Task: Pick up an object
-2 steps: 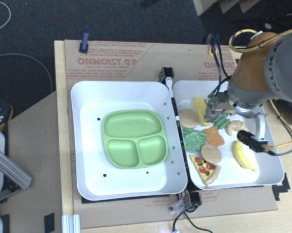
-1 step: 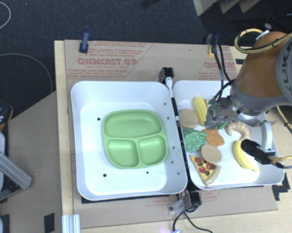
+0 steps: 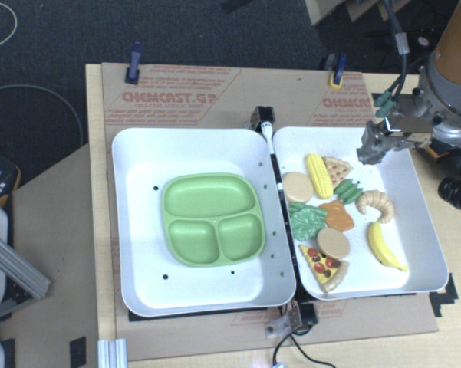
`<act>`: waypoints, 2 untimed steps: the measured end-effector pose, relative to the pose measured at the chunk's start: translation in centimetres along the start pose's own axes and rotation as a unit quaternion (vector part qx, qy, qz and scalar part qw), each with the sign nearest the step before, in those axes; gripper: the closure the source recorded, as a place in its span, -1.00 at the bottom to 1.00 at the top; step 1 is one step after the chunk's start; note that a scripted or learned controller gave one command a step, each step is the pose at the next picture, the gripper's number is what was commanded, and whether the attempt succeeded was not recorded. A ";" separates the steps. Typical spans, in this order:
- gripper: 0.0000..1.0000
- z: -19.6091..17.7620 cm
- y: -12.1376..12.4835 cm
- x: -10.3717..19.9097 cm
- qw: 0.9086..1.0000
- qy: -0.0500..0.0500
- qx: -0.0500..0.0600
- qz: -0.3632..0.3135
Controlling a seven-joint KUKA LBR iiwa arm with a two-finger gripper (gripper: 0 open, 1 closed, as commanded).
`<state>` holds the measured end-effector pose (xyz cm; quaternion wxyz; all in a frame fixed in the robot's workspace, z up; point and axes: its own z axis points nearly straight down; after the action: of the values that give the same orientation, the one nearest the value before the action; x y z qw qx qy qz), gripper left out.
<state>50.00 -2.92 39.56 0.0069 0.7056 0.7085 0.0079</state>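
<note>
The right bin [image 3: 414, 198] holds several toy foods: a corn cob [image 3: 319, 175], a pizza slice [image 3: 337, 169] behind it, a tan bun [image 3: 297, 186], green lettuce [image 3: 307, 221], an orange piece [image 3: 338, 215], a croissant [image 3: 376, 203], a banana [image 3: 385, 246], a round cookie [image 3: 333, 243] and a second pizza slice [image 3: 323, 266]. My gripper [image 3: 370, 150] hangs over the bin's far right part, above and right of the corn. Nothing shows between its fingers.
The left bin [image 3: 138, 167] holds a green divided plate [image 3: 213, 218]. A black divider strip [image 3: 274, 176] runs between the bins. Blue and yellow clamps [image 3: 133, 64] sit at the board's far edge. Cables hang by the arm at the upper right.
</note>
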 end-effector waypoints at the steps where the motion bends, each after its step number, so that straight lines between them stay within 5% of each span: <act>1: 1.00 8.3 -2.4 7.2 1.000 0.000 0.016 -0.002; 2: 1.00 0.4 -1.9 11.3 1.000 0.001 0.006 -0.001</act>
<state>48.02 8.41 39.12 0.0022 0.7050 0.7092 0.0044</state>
